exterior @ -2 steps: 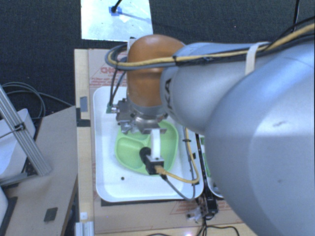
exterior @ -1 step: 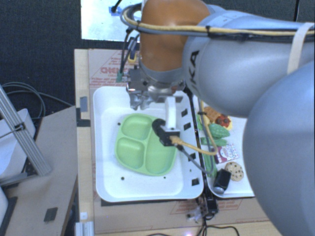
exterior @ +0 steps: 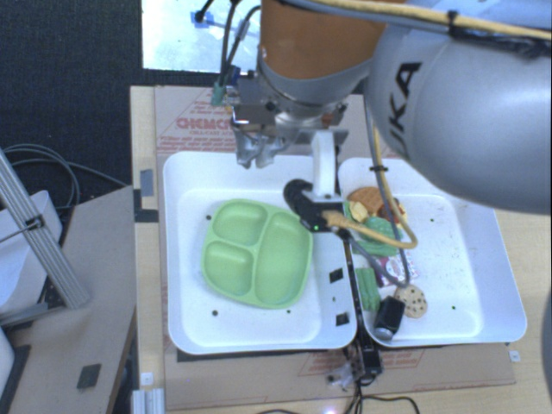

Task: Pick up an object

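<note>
My gripper hangs over the far edge of the left bin, above the bin's back wall and behind the green divided plate. Nothing shows in its grasp. The plate lies flat in the middle of the left bin. In the right bin lie a brown waffle-like piece, a light green item, a green block, a chocolate-chip cookie and a small black object. The arm's grey body covers the back right of the right bin.
Both bins rest on a cardboard sheet with red print. A grey metal frame stands at the left, off the bench. Cables run along the divider between the bins.
</note>
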`<state>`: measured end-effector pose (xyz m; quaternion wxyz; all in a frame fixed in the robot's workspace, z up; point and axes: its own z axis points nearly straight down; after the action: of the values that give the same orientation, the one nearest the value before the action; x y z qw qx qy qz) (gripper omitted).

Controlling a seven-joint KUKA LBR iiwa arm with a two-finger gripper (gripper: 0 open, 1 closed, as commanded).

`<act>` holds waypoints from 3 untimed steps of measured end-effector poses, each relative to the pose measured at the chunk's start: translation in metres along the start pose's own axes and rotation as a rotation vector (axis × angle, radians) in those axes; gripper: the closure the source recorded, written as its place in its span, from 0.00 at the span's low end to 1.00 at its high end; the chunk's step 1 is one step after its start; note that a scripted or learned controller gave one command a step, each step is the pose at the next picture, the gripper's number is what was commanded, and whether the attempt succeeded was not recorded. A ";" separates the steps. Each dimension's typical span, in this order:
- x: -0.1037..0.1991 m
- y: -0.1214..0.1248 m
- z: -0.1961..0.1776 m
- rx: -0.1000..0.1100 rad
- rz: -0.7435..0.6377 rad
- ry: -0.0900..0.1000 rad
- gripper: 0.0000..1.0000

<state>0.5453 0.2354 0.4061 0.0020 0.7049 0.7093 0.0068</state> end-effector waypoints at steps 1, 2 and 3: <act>0.000 -0.055 -0.049 0.007 -0.001 -0.002 1.00; -0.014 -0.061 0.193 0.026 0.007 -0.013 1.00; -0.018 0.004 0.074 -0.004 0.004 -0.002 1.00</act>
<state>0.5499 0.2177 0.3322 0.0041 0.7064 0.7077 0.0074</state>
